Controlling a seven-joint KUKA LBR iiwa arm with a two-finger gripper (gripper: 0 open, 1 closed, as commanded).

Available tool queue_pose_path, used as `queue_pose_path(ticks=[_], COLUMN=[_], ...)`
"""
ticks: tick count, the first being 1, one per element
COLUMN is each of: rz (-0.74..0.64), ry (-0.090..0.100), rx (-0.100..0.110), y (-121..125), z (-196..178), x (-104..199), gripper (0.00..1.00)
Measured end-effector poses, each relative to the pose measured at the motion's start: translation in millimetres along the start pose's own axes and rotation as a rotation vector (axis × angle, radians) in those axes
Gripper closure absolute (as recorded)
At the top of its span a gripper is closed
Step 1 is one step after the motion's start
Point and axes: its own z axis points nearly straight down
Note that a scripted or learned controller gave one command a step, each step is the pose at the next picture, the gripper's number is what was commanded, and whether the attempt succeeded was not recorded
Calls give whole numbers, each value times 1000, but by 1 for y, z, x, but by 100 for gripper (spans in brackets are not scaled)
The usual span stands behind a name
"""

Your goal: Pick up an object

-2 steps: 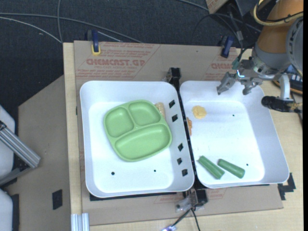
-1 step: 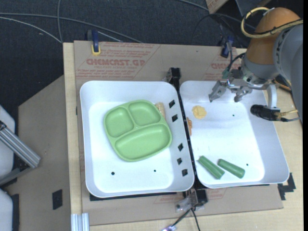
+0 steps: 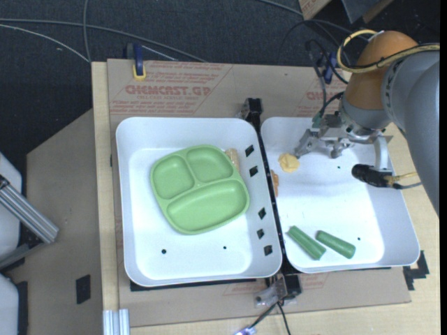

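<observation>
My gripper (image 3: 320,151) hangs over the far left part of the right bin (image 3: 339,204), with its fingers spread and nothing between them. A small yellow piece (image 3: 288,162) lies on the bin floor just left of and below the left fingertip (image 3: 302,150); whether they touch I cannot tell. Two green cylinders (image 3: 306,243) (image 3: 336,244) lie side by side near the bin's front edge.
A green divided plate (image 3: 200,188) fills the middle of the left bin (image 3: 188,253). A small tan piece (image 3: 231,158) peeks out at the plate's far right corner. Another tan bit (image 3: 274,181) sits by the divider between the bins.
</observation>
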Motion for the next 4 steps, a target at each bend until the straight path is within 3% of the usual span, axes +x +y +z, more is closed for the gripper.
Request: queue_pose_path(ticks=[1, 4], rz=[-1, 0], ry=[-1, -4], rx=[-7, -15], y=[2, -11], z=[-15, -185], x=[0, -7], gripper=[100, 100])
